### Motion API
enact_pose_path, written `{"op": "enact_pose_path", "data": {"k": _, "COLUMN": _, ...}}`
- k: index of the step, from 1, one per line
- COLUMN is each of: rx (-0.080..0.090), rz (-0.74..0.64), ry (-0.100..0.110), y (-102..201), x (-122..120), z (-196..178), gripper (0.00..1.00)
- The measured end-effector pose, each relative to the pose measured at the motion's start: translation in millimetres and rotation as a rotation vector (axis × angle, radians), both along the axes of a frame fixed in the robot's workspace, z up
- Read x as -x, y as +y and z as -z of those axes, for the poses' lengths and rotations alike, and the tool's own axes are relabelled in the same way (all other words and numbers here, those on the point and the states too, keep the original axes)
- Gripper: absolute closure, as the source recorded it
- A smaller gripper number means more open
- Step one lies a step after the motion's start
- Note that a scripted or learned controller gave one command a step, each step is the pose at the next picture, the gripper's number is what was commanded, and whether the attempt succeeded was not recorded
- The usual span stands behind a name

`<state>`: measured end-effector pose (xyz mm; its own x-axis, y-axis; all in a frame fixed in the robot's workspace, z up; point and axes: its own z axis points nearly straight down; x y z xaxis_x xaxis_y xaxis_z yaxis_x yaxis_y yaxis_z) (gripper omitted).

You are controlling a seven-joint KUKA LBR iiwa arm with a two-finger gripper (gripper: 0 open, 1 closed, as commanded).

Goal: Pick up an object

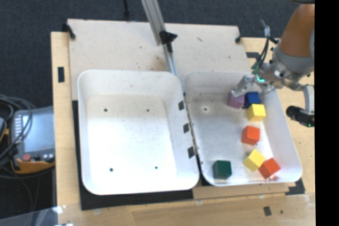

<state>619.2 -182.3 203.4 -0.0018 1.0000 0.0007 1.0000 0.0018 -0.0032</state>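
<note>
While no writing is legible, the hand (244,88) meets the purple block (235,100); grip unclear.

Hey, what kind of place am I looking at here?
Most likely a robotics lab test bench, not a home or shop. A robot arm reaches over two white bins on a plywood bench, one holding small coloured blocks, with an aluminium mast behind and cables on dark carpet.
</note>
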Motion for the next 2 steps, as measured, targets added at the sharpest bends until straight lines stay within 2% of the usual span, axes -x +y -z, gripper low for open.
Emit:
{"op": "enact_pose_path", "data": {"k": 1, "rx": 0.002, "rz": -0.002, "ry": -0.004, "y": 0, "x": -1, "z": -3, "gripper": 0.00}}
{"op": "enact_pose_path", "data": {"k": 2, "rx": 0.002, "rz": 0.001, "ry": 0.001, "y": 3, "x": 9, "z": 52, "gripper": 0.00}}
